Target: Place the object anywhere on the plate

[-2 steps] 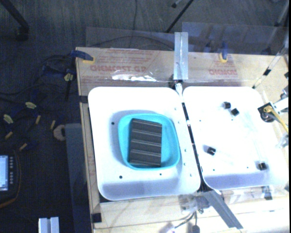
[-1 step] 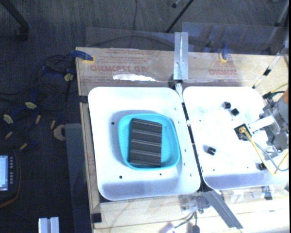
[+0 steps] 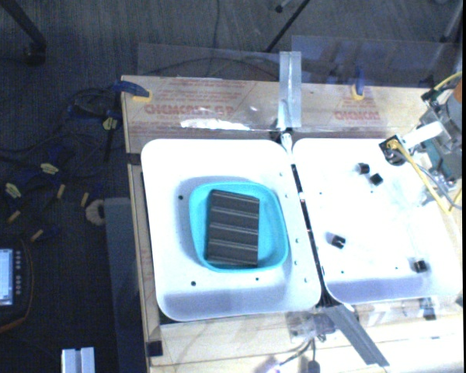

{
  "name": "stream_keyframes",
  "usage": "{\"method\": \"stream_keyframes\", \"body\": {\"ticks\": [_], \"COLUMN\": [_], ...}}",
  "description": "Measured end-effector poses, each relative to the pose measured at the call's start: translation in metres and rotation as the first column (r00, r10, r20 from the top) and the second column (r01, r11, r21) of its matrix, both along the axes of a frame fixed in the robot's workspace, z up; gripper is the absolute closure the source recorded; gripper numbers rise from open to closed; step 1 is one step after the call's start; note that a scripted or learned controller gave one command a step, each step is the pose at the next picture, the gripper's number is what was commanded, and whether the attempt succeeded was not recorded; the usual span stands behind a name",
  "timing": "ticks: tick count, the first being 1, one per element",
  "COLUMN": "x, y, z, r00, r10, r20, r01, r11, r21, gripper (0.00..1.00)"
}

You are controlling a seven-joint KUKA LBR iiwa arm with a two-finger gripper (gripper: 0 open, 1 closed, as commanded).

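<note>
A dark grey ridged rectangular block (image 3: pixel 234 228) lies flat on a light blue plate (image 3: pixel 196 216) in the middle of the left bin (image 3: pixel 163 169). Part of the arm and its gripper (image 3: pixel 435 154) sits at the right edge of the view, over the far right side of the right bin (image 3: pixel 373 286), well away from the plate. Cables and a white bracket surround the gripper.
Several small black pieces (image 3: pixel 337 241) lie scattered on the right bin's floor, two near its back and two near its front. A grey divider post (image 3: pixel 290 76) stands behind the seam between the bins. Cables and clips litter the dark floor at left.
</note>
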State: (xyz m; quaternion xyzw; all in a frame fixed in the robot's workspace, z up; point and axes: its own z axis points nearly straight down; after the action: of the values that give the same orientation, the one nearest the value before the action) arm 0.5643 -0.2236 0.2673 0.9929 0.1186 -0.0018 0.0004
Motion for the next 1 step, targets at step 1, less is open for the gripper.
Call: {"method": "stream_keyframes", "body": {"ticks": [1], "x": [-0.0766], "y": [-0.0002], "z": [0.0052], "r00": [0.999], "r10": [-0.038], "r20": [-0.001], "r01": [0.038], "r11": [0.999], "r21": [0.001], "gripper": [0.0]}}
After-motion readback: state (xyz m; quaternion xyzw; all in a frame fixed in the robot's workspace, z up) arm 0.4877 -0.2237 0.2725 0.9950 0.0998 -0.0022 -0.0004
